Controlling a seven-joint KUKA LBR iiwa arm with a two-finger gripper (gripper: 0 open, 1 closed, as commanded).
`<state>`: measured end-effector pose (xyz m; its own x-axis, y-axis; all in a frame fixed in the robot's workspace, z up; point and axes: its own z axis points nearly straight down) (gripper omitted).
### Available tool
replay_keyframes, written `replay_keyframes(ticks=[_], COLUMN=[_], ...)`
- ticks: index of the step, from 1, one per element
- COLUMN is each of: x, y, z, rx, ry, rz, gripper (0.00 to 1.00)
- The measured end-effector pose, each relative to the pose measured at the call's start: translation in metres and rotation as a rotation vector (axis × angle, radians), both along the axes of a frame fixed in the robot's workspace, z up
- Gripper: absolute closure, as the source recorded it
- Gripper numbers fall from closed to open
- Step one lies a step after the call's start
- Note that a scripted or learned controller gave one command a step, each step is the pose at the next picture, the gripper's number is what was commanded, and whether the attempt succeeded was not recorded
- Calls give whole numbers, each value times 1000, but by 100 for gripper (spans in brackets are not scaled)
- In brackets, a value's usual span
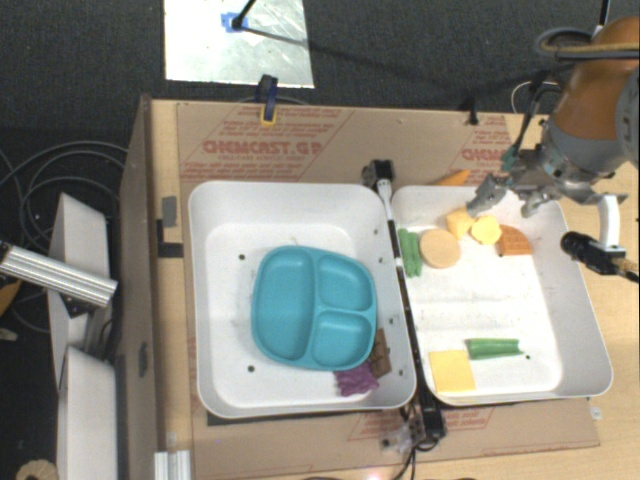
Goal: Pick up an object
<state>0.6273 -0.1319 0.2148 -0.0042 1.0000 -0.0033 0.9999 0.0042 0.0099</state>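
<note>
My gripper (507, 204) hangs over the far end of the right bin (575, 298), its fingers spread open with nothing between them. Just below it lie two yellow pieces (474, 228), a tan round disc (439, 248) and an orange-brown slice (515, 241). A green strip (409, 252) rests along the bin's left wall. Nearer the front are a green bean (492, 347) and a yellow square (452, 371).
The left bin (215, 268) holds a blue divided plate (313, 306), with a purple piece (352, 380) and a brown piece (380, 356) at its front edge. An orange carrot (453, 178) lies outside the right bin, on the cardboard behind it.
</note>
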Motion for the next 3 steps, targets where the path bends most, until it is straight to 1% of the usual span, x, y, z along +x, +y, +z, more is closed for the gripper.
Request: replay_keyframes(ticks=[1,2,3], x=[43,43,16], y=[-18,-18,-80], z=[-116,-100,70], rx=[2,0,-7], ry=[7,3,-10], rz=[1,3,-7], gripper=[0,100,100])
